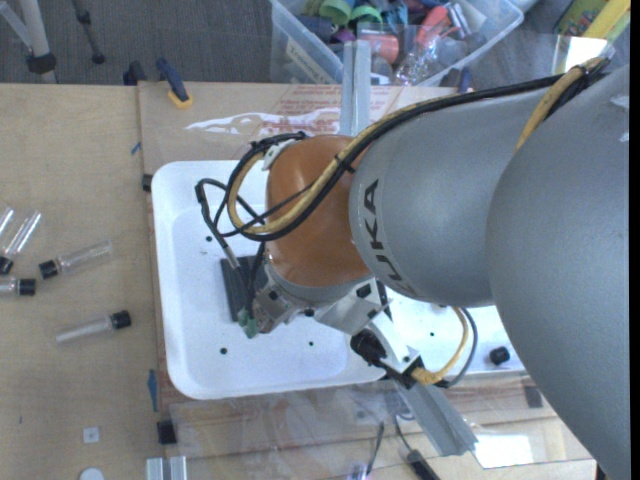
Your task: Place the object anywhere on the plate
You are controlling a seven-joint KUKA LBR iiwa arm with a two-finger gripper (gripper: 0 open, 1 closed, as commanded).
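Note:
My gripper [243, 303] reaches down into the left white bin [190, 258], close to the bin's floor near its middle. It looks dark and is seen from above, with the orange band [305, 218] and the grey arm [480, 188] looming right over it. A small green bit [247, 326] shows at the gripper's lower tip; I cannot tell what it is or whether it is held. The arm hides most of the bin's right half and much of the right bin [500, 328].
A clear tub of colourful toys [400, 13] stands behind the bins. Several clear vials with black caps [90, 323] lie on the bench at left. A small black item [498, 355] sits in the right bin. A blue clip [177, 90] lies at the back left.

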